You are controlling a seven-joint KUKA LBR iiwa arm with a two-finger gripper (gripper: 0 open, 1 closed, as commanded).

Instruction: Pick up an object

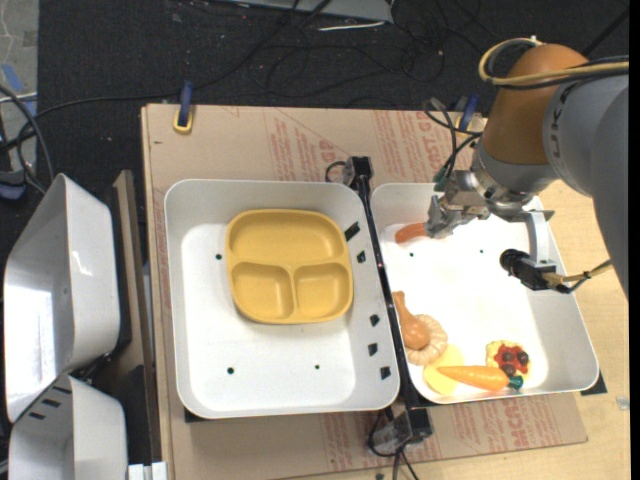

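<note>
Reaching in across the far edge of the near bin point(480, 298), the one on the arm's side, the gripper point(445, 218) hangs low over that bin's far corner, next to the wall shared with the other bin point(200, 368). Whether the gripper is open or closed cannot be told from this angle, and nothing can be seen held in it.

The likely target is the sausage point(409, 233), a small orange-red piece lying flat on the bin floor in that same far corner. It lies just beside the gripper, on the side towards the shared wall, and appears to be offset from it instead of directly beneath. Its long axis runs roughly parallel to the far edge, with one end pointing at the shared wall and the other at the gripper.

By this reading, the grasp depends on a short sideways shift towards the shared wall, with the closing direction set across the sausage's short width. The wall is close, which leaves little room on that side.

The remaining pieces lie well apart along the near edge: a carrot point(470, 376), a pale orange piece point(418, 330) against the shared wall, and a red and yellow piece point(508, 358). The other bin holds a yellow plate point(290, 266).
</note>
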